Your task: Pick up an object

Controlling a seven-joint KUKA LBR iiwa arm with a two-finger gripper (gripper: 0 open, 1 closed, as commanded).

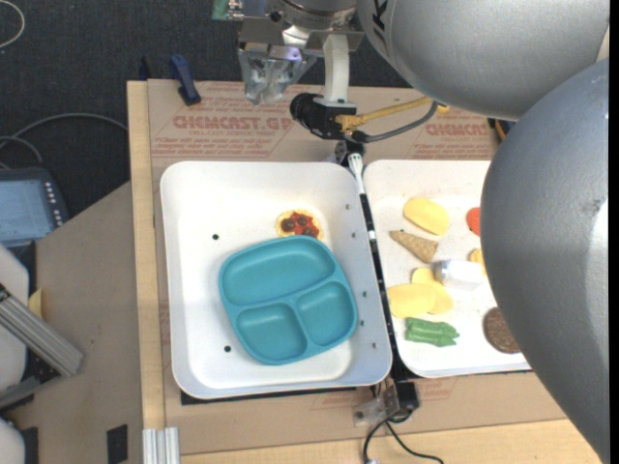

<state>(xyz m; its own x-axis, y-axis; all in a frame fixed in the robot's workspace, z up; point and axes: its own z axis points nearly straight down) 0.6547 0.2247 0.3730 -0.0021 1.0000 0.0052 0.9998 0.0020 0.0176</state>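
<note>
Pizza toy (298,224), small, round, yellow rim, red-dark topping, beside teal tray (287,300)

Right bin (382,191): right portion hidden behind the grey arm (551,259); its far rim and right wall cannot be seen.

Red item (473,220): only a sliver shows at the arm's edge; kind cannot be told.

Small yellow item (476,255): mostly covered by the arm; shape unclear.

Brown round item (500,331): right half hidden by the arm.

Gripper (271,77): translucent and blurred against the cardboard; state of its fingers cannot be told.

Arm: upper part cut off by the top and right edges.

Small food piece (298,224) in the left bin (184,259): too small to name; red and dark spots on yellow.

Blue screen (24,206): cut off by the left edge.
</note>
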